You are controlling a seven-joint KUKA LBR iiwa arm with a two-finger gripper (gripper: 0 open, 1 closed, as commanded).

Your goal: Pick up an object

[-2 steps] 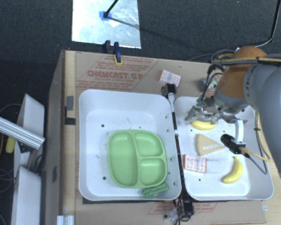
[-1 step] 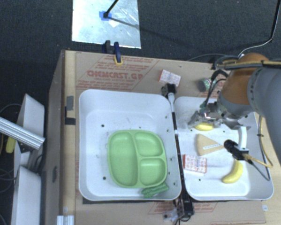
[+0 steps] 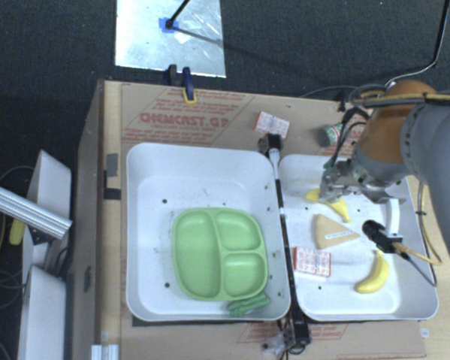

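Observation:
My gripper [image 3: 333, 190] is low in the right bin [image 3: 414, 298], near its back left part. Directly under and beside it lies a small yellow piece [image 3: 338, 209], with another bit of yellow [image 3: 312, 195] showing to its left. Whether the gripper touches them is not visible. A tan wedge [image 3: 333, 231] lies just in front of the gripper. A yellow banana [image 3: 373, 274] rests toward the bin's front right. A red-and-white card [image 3: 312, 261] lies flat at the front left.
The left bin [image 3: 150, 179] holds a green divided plate [image 3: 220, 253] and a small green thing [image 3: 247, 304] at its front wall. A label [image 3: 272, 124] and a small round thing [image 3: 332, 134] sit on the bench behind the bins.

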